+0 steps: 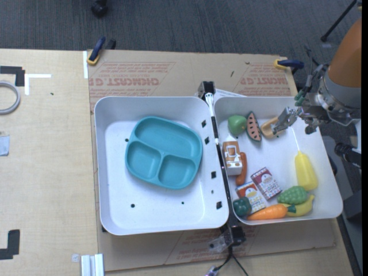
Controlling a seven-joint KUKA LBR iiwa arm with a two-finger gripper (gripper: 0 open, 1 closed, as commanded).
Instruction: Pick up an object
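The right bin (322, 154) holds several toy foods. Along its far side lie a green fruit (236, 123), a watermelon slice (252, 125) and a tan bread-like piece (267, 130). My gripper (282, 122) hangs low at the far right of this bin, its tip right beside the tan piece and seeming to touch its right end. Nothing is lifted. A white carton (232, 156) lies by the left wall, and a yellow piece (305, 170) lies near the right wall.
The near end of the right bin holds two red boxes (259, 187), a green leafy toy (293, 195), a banana (305, 206) and a carrot (268, 213). A teal divided plate (164, 153) lies in the left bin (109, 171). Clamps hold the cardboard underneath.
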